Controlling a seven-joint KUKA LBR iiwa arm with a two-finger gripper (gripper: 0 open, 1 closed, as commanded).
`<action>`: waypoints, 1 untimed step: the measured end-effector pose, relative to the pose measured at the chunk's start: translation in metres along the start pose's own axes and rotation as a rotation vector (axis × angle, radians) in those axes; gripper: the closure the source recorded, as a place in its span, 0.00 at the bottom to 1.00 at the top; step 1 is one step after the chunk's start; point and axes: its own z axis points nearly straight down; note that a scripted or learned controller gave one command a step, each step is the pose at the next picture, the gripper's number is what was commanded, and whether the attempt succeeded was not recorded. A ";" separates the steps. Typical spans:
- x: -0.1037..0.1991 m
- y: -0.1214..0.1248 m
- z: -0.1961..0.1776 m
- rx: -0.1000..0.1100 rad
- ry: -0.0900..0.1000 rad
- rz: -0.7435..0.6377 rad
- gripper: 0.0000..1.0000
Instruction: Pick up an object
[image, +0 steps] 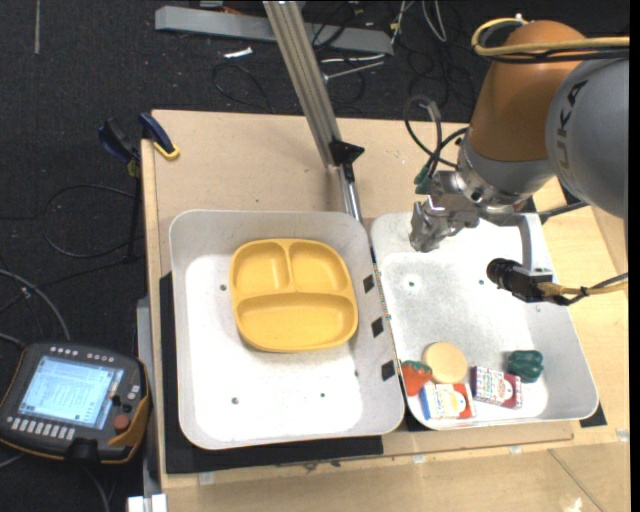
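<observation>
Your gripper (428, 232) hangs over the right bin's (470, 300) far corner, jaw state impossible to tell, well apart from the toys (470, 385) clustered along its near edge.

One camera was on duty, fixed high above the bench (260, 160) and looking down at a slant, far enough back to take in both white bins whole. The claw (432, 228) hung toward the upper right of its view, over the far end of the right bin (470, 300). The left bin (200, 300) sat to the claw's left and nearer the lens. The arm (540, 100) came in from the right edge, and dark floor (70, 230) showed beyond the bench's left side.
</observation>
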 end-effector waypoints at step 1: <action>0.047 -0.016 -0.004 0.000 0.000 -0.001 1.00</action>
